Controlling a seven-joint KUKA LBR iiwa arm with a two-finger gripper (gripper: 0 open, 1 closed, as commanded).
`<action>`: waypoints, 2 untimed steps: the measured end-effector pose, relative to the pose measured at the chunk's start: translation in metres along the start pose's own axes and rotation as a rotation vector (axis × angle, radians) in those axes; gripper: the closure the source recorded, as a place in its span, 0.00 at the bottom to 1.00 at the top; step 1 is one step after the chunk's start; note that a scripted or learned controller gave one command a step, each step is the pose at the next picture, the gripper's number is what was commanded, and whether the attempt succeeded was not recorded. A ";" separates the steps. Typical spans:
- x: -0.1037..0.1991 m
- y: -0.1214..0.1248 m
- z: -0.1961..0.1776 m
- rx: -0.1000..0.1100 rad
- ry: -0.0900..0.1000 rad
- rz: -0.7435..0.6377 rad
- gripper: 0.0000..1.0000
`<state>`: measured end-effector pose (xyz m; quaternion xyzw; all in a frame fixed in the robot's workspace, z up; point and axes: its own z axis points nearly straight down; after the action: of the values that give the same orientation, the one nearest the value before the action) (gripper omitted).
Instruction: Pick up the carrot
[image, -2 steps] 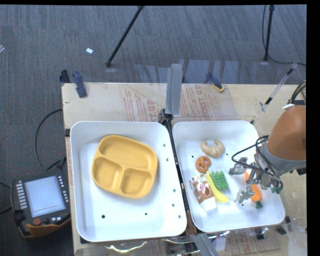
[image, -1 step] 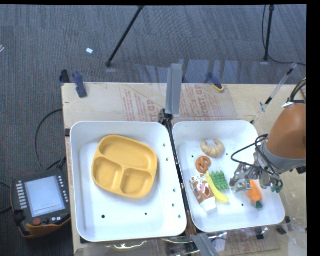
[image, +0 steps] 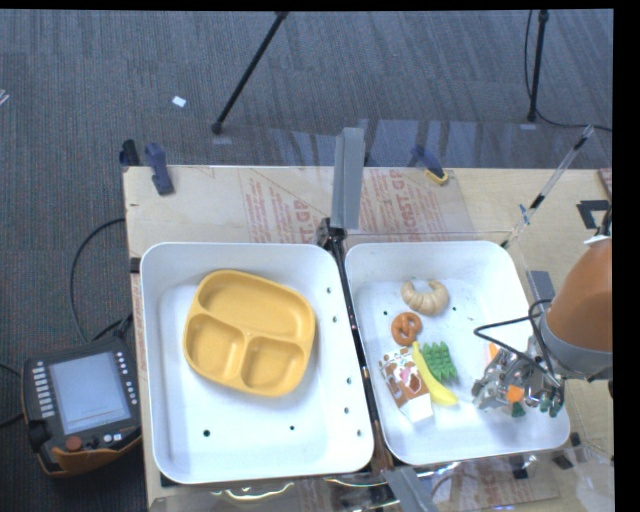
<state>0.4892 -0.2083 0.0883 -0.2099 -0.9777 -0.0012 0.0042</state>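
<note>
Small orange carrot (image: 514, 393) sits at the right side of the right white bin (image: 470, 255), seen in bits of orange among my pincer (image: 518, 392), which is down right over it; whether it is truly gripped, or how far I am open, I cannot tell. Just left: yellow banana (image: 436, 381), green ridged piece (image: 438, 360), printed carton (image: 405, 384), brown pretzel (image: 406, 326), tan croissant (image: 425, 294). Left white bin (image: 165, 400) carries a yellow compartment tray (image: 249, 331).
</note>
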 end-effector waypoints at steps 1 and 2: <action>0.045 0.067 -0.038 0.000 0.000 0.138 1.00; 0.069 0.126 -0.095 0.003 -0.002 0.704 1.00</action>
<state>0.4788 -0.0658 0.1834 -0.5341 -0.8454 0.0020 0.0037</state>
